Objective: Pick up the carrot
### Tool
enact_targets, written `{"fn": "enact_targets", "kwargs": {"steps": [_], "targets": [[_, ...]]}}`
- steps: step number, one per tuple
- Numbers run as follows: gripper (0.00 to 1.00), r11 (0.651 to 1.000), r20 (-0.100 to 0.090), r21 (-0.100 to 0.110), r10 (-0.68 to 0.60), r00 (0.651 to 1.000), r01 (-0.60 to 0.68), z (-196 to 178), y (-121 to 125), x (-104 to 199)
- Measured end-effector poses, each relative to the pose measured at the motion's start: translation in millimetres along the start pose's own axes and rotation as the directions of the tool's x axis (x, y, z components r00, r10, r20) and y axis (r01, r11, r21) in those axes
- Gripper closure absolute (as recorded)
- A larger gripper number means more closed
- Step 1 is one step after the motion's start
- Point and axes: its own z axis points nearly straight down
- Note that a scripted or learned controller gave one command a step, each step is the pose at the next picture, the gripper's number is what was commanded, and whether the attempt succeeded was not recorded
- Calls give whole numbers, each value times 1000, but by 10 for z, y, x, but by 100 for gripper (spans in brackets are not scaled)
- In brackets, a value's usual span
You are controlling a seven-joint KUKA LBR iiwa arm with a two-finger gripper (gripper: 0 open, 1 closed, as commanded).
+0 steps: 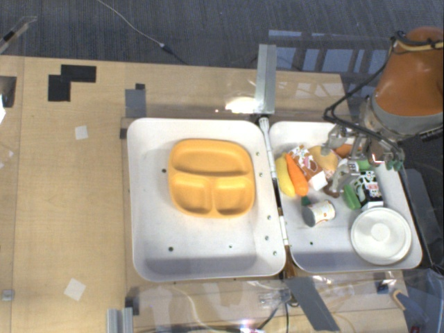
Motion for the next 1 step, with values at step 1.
{"fn": "enact_targets", "kwargs": {"steps": [1], "targets": [[0, 999, 12, 1, -53, 999, 53, 901, -73, -609]]}}
